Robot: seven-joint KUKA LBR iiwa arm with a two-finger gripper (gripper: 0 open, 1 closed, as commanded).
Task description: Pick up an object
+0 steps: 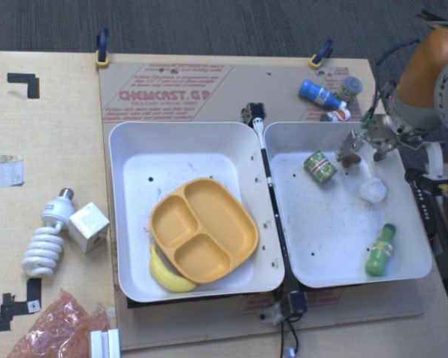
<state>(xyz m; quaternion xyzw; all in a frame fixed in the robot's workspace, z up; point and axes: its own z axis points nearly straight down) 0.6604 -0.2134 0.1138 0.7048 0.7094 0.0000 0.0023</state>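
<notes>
The right bin (336,252) holds a small green can (320,166) near its back, a clear round lid (373,191), a green bottle (380,250) lying near the front right corner, and a small brown item (350,157). My gripper (361,142) hangs low over the bin's back right part, just above the brown item and to the right of the green can. In the left bin (134,162) an orange divided plate (203,230) lies tilted over a banana (168,273).
A blue bottle (319,93) and a grey cap (351,87) lie on the board behind the right bin. A spiral light bulb (46,239), a white cube (89,226) and a red mesh bag (60,330) sit left of the bins. Cables run along the right edge.
</notes>
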